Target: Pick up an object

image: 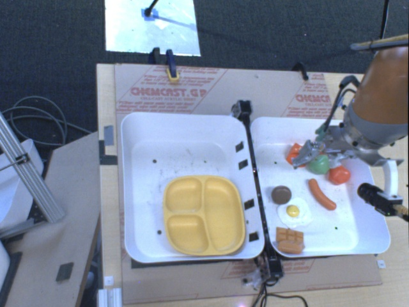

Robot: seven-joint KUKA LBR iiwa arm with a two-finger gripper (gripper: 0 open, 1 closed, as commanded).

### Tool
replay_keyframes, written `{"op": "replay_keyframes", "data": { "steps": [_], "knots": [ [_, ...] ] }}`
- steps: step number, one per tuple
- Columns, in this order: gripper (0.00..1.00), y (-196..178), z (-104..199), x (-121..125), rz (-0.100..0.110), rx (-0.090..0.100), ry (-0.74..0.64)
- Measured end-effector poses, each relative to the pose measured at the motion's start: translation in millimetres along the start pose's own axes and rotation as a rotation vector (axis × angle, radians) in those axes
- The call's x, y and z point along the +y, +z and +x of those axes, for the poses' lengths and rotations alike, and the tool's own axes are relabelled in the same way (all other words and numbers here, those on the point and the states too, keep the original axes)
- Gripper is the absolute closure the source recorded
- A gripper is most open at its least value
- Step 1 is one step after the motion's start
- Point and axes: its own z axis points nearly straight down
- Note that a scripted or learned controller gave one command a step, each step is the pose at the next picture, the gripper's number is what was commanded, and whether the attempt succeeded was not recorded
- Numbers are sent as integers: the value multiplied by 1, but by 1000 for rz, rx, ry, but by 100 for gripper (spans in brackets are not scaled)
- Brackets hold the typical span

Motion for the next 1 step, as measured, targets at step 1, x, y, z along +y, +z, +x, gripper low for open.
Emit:
{"op": "replay_keyframes", "data": {
  "steps": [1],
  "knots": [
    [0,112,-83,-22,11,-2,11]
  ]
}}
